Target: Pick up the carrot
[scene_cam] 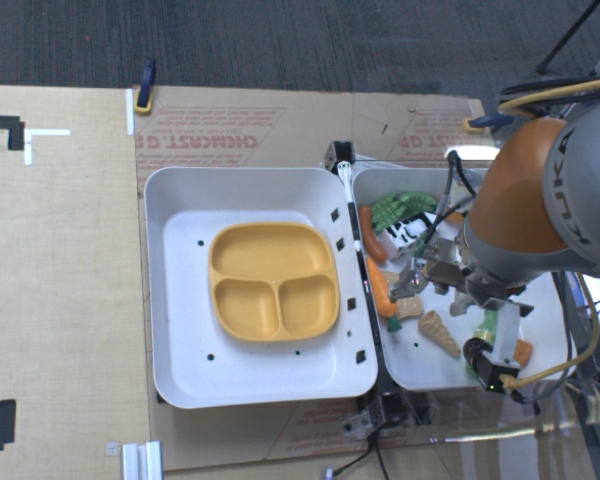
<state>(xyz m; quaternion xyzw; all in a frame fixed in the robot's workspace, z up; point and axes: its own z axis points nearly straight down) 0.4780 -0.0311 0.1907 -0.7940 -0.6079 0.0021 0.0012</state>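
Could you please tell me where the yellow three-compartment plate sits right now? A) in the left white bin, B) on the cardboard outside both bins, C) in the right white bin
A: the yellow three-compartment plate lies flat inside the left white bin, apart from the toy food in the right white bin.

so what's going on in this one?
The arm is reaching into the right bin, its end effector low over the toy food near the bin's left wall. The carrot lies along that wall, right beside the end effector, with nothing showing it lifted yet. A cone and some greens lie nearby. The left bin holds a yellow divided plate.
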